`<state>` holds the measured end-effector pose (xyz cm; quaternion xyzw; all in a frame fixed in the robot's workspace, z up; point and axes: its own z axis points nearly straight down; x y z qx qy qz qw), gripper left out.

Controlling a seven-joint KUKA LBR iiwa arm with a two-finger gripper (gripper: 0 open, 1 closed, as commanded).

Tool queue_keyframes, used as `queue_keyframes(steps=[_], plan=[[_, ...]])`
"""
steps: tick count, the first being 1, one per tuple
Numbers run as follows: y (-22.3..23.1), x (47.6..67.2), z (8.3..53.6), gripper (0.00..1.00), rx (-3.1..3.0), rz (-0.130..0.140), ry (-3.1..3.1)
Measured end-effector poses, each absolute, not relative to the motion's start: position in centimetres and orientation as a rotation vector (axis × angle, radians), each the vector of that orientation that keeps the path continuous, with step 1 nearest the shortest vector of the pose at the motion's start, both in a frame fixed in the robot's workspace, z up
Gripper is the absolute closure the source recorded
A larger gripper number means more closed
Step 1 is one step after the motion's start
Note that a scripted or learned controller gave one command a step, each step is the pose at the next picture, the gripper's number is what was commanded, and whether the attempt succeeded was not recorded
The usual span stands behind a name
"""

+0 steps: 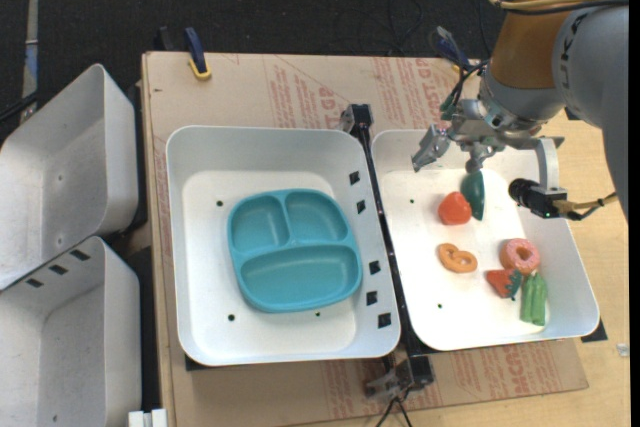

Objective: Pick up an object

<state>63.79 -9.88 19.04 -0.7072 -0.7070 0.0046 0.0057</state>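
Nearest, along the right bin's (575,310) front right corner: a green vegetable (534,300), a pink donut (520,254), an orange pretzel (458,258) just left. Mid-bin, a red tomato (455,208). My gripper (472,183) hangs over the far edge; a dark teal piece (473,196) sits pinched between my fingers. Left bin (190,245): a teal divided plate (295,248).

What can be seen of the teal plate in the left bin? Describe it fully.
The teal plate looks like smooth moulded plastic, a rounded rectangle with a raised rim. Ridges split it into three compartments: two smaller ones on the far side, one wide one nearer the camera. It lies flat, slightly skewed, roughly centred on the floor of the left bin, touching nothing else.
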Motion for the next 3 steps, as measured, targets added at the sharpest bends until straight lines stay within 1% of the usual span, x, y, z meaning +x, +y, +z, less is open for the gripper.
queue_keyframes(steps=[1, 2, 3], plan=[[-9.9, 64.1, 20.0, 0.0, -2.22, 0.0, -2.223], [-9.9, 63.7, 15.6, 0.0, -2.221, 0.004, -2.219], [-10.4, 64.5, 10.4, 0.0, -2.221, 0.004, -2.219]])
